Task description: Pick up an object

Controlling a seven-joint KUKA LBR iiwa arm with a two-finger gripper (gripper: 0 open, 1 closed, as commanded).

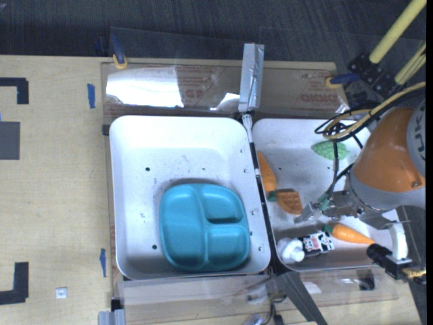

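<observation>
White bins: from my remote seat I read two shallow trays side by side, left bin (128,147) and right bin (291,137), split by a centre wall.
Left bin: it bears a blue divided plate (203,227), three compartments, lying flat toward the near edge. I judge it too broad for a two-finger pinch.
Right bin: this one has the small pieces, and the arm (389,158) comes in over it from the right, the orange band above the wrist.
Gripper: I see the gripper (323,207) low over the middle of the right bin, pointing left. The fingers blur into glare and cables, so I cannot tell whether they are spread or closed, and I see nothing between them.
Nearest candidate: an orange-brown block (291,200) lies just beside the gripper's tip; I cannot tell if they touch. My guess is that this is the target.
Other candidates: an orange wedge (267,175) leans along the centre wall, awkward because the wall blocks one side. A carrot (352,234) lies flat near the front edge, under the wrist. A white bottle (293,251) and a small black-and-white toy (317,243) sit in the front corner. A green item (330,149) lies toward the back.
Task standing: nothing lifted, as I judge it.
</observation>
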